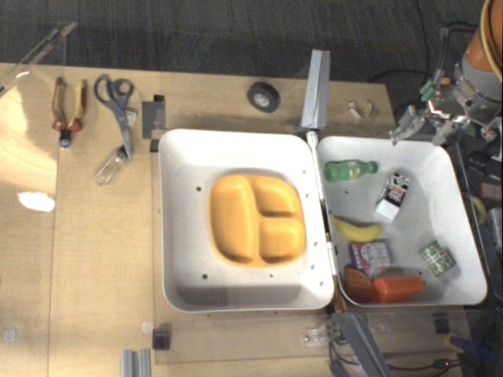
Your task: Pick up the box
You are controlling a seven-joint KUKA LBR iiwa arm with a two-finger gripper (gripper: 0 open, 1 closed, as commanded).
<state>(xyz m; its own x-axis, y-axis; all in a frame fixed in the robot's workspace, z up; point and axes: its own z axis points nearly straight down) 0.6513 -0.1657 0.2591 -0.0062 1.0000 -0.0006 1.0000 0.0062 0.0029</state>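
The box [371, 254] lies well below the hand [431, 121], whose grip state I cannot tell.

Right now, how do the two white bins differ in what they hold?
The left bin holds a single yellow divided tray lying near its middle; the right bin holds several small items, among them a green bottle, a banana and a purple box. The left bin looks somewhat wider than the right bin. Both are shallow, white, and sit side by side on the bench.

Lab: bench [78, 289], 2 bins [177, 210], tools [118, 108]
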